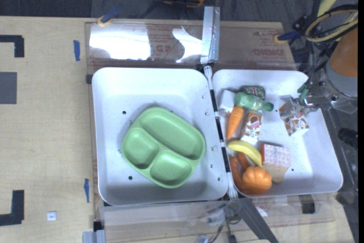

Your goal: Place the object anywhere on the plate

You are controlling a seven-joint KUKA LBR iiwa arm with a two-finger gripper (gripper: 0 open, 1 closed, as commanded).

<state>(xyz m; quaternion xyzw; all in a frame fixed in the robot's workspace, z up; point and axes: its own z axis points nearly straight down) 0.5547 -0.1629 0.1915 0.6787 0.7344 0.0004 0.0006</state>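
Left white bin (pixel 108 94): green three-compartment plastic plate (pixel 164 147).
Right white bin (pixel 327 151): toy carrot (pixel 234 120), banana (pixel 245 151), orange pumpkin (pixel 256 178), green bottle (pixel 253 102), packets.
Gripper (pixel 304 101): over right bin's right side; finger state cannot be told.
Surface: pale wooden bench (pixel 40 139).

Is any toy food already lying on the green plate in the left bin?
No. The green plate has all three compartments bare; the carrot and banana lie in the right bin.
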